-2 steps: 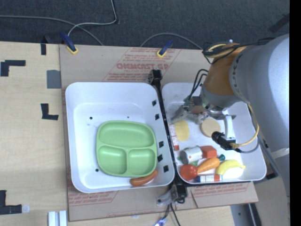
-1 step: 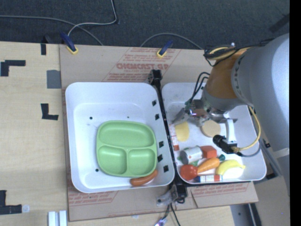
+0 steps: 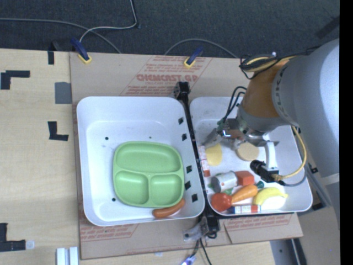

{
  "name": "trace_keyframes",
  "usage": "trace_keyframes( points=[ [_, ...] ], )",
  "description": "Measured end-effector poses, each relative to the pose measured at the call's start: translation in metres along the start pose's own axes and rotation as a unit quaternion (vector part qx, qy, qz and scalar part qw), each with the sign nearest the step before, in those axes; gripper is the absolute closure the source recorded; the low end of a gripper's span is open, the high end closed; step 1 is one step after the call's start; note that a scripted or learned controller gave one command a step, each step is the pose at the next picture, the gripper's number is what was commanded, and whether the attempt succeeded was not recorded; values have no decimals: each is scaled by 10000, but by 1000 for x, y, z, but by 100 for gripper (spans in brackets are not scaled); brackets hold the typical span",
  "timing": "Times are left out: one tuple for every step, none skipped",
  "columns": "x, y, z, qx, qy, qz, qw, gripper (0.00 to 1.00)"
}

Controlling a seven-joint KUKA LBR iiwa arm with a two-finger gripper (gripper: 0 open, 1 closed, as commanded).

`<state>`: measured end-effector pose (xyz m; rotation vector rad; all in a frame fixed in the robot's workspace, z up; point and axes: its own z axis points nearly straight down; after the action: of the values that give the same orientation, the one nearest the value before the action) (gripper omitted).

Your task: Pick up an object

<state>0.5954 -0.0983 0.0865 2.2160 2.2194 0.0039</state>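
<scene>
Two shallow white plastic bins are seen side by side on a brown cardboard sheet (image 3: 160, 76) laid over the wooden counter (image 3: 33, 148). In the left bin (image 3: 91, 112), at centre frame, a light green three-compartment plastic tray (image 3: 148, 173) is lying flat; an orange-brown sausage-shaped toy (image 3: 168, 210) is lying just below the tray, against the bin's lower wall. The right bin (image 3: 300, 203) is entered from the right of the frame by the grey arm with its orange band (image 3: 265, 95). The hand (image 3: 220, 134) is placed low in the upper left part of that bin, just above a pale yellow rounded toy (image 3: 214, 155); whether it is clenched or released cannot be told. Along the lower part of the right bin a cluster is noted: a grey and white cylinder (image 3: 226, 180), a red rounded toy (image 3: 220, 202), an orange carrot-shaped toy (image 3: 245, 192) and a yellow banana-shaped toy (image 3: 271, 195), lying close together. Two yellow and blue clamps (image 3: 81, 52) are seen at the cardboard's upper edge.
</scene>
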Motion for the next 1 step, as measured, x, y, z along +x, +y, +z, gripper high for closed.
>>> trace_keyframes(
  points=[
    [2,0,0,1,-3,2,10000,0]
  ],
)
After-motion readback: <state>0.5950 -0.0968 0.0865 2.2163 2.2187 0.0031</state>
